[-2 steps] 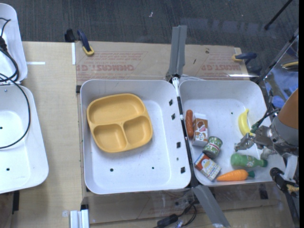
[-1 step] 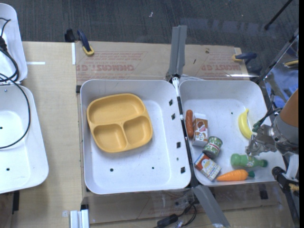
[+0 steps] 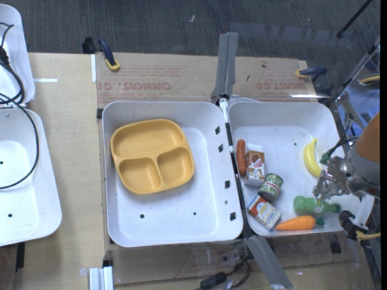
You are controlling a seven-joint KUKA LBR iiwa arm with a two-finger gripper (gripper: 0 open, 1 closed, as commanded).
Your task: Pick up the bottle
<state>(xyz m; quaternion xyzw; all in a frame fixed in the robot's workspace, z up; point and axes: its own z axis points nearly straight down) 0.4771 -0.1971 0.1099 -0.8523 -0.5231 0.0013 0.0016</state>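
The green bottle (image 3: 311,206) lies on its side near the front right corner of the right bin (image 3: 284,125), its cap end pointing right. My gripper (image 3: 325,188) hangs just above and behind the bottle, reaching in from the right rim. I cannot make out any contact between the two. The arm's grey wrist covers the bin's right wall.
In the right bin: a banana (image 3: 311,157) behind the gripper, a carrot (image 3: 295,223) in front of the bottle, a can (image 3: 271,186), two small cartons (image 3: 255,166) (image 3: 263,211) and a sausage (image 3: 242,156). The left bin (image 3: 121,222) holds a yellow divided plate (image 3: 152,156).
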